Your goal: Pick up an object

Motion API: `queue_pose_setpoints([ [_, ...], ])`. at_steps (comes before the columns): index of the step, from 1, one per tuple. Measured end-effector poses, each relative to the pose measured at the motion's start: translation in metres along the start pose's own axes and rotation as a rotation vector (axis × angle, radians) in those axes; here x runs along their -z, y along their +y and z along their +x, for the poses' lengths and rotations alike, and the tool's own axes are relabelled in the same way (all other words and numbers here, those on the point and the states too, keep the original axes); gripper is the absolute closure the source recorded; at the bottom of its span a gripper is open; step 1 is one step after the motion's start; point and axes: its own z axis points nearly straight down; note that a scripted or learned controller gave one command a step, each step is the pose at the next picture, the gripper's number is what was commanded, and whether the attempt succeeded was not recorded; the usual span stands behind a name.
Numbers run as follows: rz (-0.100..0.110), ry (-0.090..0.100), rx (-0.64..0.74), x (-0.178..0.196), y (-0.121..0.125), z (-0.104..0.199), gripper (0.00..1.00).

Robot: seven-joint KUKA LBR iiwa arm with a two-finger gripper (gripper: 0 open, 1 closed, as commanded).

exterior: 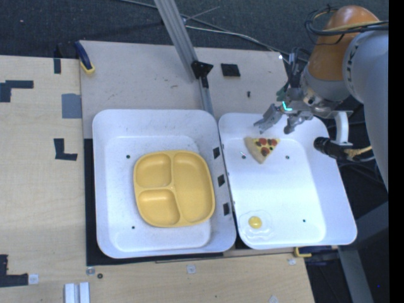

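Note:
A toy pizza slice [262, 148] with red toppings lies near the back of the right bin [315, 194]. A toy fried egg [255, 223] rests at that bin's front left corner. My gripper [275, 125] hangs over the bin's back edge, just above and behind the pizza slice. Its two fingers [264, 122] are spread apart with nothing between them.
A yellow divided plate [173, 188] sits in the left bin [113, 169]. A slanted metal pole [180, 36] runs from the top down to the gap between the bins. A black cable end [328, 146] hangs beside the arm at the right bin's right rim.

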Motion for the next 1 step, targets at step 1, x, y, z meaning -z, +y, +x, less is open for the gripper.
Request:
queue_pose_setpoints([
  [1, -0.003, 0.000, 0.000, 0.0014, 0.0008, 0.0000, 0.00],
])
